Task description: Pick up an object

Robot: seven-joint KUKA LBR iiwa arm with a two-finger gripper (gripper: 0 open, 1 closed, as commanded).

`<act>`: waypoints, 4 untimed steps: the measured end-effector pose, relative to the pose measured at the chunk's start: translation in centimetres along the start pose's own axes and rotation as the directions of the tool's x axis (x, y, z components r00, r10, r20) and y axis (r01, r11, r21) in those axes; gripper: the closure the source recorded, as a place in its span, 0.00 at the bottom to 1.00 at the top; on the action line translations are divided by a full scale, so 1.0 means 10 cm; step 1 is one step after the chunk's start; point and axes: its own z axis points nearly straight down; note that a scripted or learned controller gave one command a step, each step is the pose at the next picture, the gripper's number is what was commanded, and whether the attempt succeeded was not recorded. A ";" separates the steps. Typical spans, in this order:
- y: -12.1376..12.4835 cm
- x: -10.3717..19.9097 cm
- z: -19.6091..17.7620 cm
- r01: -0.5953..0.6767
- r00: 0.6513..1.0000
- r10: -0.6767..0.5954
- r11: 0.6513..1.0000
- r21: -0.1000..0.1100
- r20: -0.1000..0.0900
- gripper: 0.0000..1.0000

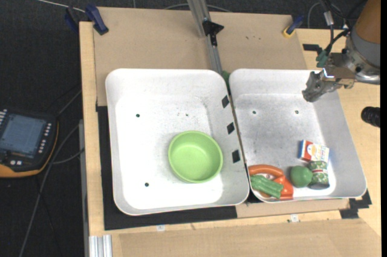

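Note:
In the right bin (275, 129), several small objects lie along the near edge: an orange and green toy vegetable (269, 182), a green ball (299, 176), a small can (319, 175) and a white, red and blue carton (312, 151). The left bin (133, 123) holds a light green bowl (195, 156). My gripper (314, 88) hangs over the far right corner of the right bin, well away from the objects, with nothing visible between its fingers.
A metal rail (196, 2) slants down from the top to the gap between the bins. Blue clamps (95, 19) sit at the bench's far corners. A handheld pendant (24, 141) lies at the left, off the bench.

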 end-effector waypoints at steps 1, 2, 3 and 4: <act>-0.04 0.49 0.19 0.000 1.000 0.000 1.000 0.002 0.000 1.00; -0.06 1.00 0.17 0.000 1.000 0.000 1.000 0.001 0.000 1.00; -0.08 1.51 0.37 0.000 1.000 0.000 1.000 0.002 0.000 1.00; -0.14 1.92 0.43 -0.001 1.000 0.001 1.000 0.002 0.000 1.00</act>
